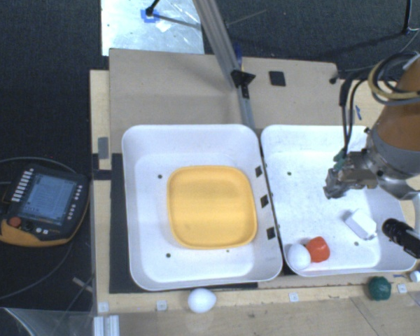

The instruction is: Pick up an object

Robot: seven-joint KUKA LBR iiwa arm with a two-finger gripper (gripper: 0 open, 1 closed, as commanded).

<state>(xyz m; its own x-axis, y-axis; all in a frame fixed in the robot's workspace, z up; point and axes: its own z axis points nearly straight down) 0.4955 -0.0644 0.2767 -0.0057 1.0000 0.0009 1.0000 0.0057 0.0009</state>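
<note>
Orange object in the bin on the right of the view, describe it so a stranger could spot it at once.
Take the right bin, the one without the yellow plate. In its lower left corner the orange object sits beside a white ball. Its colour alone sets it apart: the ball and the nearby block are white.

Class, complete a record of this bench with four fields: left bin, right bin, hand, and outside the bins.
Left bin: yellow plate lying flat in its middle
Right bin: white ball beside orange object at the near left corner; white block further right
Hand: over the right bin, apart from its three things
Outside the bins: white egg and green ball on the bench's near edge
</note>
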